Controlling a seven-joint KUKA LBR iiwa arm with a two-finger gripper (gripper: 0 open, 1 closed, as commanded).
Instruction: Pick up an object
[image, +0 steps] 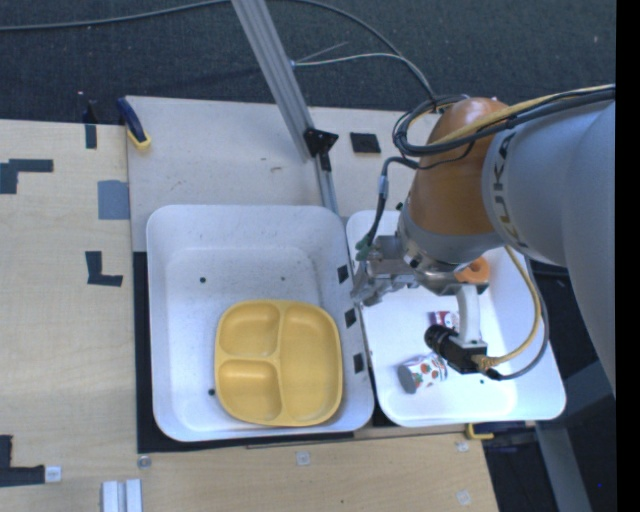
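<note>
A yellow divided plate (278, 361) lies in the left bin (180, 250), toward its front. In the right bin (520, 400) a small grey and white object with red dots (422, 373) rests near the front. An orange object (477, 268) peeks out from under the arm's wrist at the bin's far side. My gripper (372, 280) hangs over the left edge of the right bin, close to the wall between the two bins. Nothing shows between its fingers.
A slanted metal post (290, 100) rises behind the bins. A blue and yellow clamp (134, 124) sits at the bench's far left corner. Black tape marks dot the wooden bench on the left. The arm's orange band and grey body cover much of the right bin.
</note>
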